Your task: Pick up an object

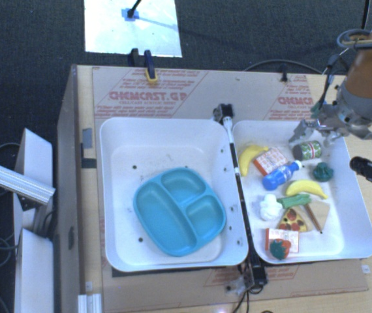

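Bins: I count two, side by side; left bin (117, 175), right bin (352, 207).
Left bin: one blue tray (179, 210), three compartments.
Right bin: two bananas (250, 155) (306, 188), one can (309, 150), one blue bottle (281, 175), one pizza slice (294, 219), one dark green lump (322, 171); other small items I cannot identify.
Gripper (316, 132): fingers spread apart, grasping nothing, at the right bin's far edge, just above the can.
Arm (369, 77): cut off at the right.
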`<state>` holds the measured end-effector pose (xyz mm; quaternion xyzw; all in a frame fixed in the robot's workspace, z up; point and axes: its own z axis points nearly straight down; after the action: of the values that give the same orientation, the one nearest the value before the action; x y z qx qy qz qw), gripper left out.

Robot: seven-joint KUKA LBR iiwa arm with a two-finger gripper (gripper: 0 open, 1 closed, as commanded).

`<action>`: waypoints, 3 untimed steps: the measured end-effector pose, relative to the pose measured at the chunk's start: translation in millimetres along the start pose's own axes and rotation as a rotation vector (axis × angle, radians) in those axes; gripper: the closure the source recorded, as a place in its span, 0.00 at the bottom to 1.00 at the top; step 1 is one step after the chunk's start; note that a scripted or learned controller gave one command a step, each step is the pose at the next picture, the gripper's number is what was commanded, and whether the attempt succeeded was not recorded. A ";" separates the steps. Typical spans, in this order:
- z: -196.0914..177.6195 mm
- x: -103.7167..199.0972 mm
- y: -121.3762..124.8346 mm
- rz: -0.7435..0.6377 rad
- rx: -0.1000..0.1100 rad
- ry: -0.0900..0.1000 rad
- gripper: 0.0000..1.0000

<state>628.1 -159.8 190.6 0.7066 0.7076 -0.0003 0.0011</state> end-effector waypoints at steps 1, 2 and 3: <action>72.1 -47.3 9.8 0.001 0.002 0.001 0.00; 98.6 -46.4 31.2 -0.002 -0.002 0.001 0.00; 87.0 -46.7 32.3 -0.004 -0.006 -0.001 1.00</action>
<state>660.6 -206.6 103.7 0.7050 0.7092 0.0016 0.0033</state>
